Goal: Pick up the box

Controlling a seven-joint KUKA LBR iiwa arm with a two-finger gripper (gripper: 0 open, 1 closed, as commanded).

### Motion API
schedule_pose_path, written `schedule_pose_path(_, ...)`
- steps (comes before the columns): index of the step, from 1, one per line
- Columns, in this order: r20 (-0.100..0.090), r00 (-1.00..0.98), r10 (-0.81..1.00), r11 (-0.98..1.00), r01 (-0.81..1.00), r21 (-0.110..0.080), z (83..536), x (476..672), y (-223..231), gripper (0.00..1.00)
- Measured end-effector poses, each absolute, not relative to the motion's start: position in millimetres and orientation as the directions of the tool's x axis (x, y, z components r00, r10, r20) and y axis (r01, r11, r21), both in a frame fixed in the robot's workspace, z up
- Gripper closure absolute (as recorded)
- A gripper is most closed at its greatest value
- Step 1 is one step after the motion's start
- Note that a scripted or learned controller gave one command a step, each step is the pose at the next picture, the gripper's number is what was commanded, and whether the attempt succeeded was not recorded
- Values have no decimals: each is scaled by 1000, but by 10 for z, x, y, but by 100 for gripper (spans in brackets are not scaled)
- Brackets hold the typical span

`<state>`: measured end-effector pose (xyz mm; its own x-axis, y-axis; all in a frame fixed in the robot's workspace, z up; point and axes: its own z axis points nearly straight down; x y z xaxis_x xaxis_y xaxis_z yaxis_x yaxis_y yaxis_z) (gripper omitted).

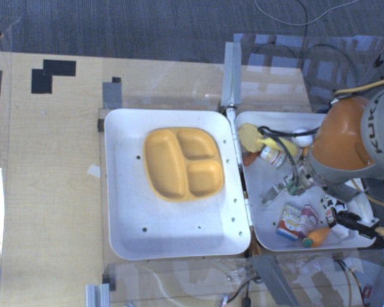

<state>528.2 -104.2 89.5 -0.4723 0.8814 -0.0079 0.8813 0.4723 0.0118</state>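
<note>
The box [296,221], a small carton printed in red, white and blue, lies flat near the front of the right bin [264,230]. My gripper [293,184] hangs below the orange wrist band [340,143], over the middle of that bin, a little behind the box and apart from it. The wrist hides much of the gripper from above. Nothing can be seen held in it.
Around the box lie an orange carrot-like toy [317,236], a small bottle [272,156], a yellow item [249,135] and a black-and-white piece [329,204]. The left bin [125,222] holds a yellow divided tray [182,162]. Cables trail at the right.
</note>
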Motion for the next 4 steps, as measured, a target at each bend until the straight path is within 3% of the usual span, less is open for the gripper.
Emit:
schedule_pose_path(1,-6,-442,897,442,897,8,886,6043,-1573,0)
schedule_pose_path(2,-7,-477,879,477,879,10,896,4906,-1294,0)
schedule_pose_path(3,-3,-287,958,287,958,6,1057,5466,-1315,0)
schedule_pose_path(4,-7,-267,964,267,963,15,897,4918,-1225,0)
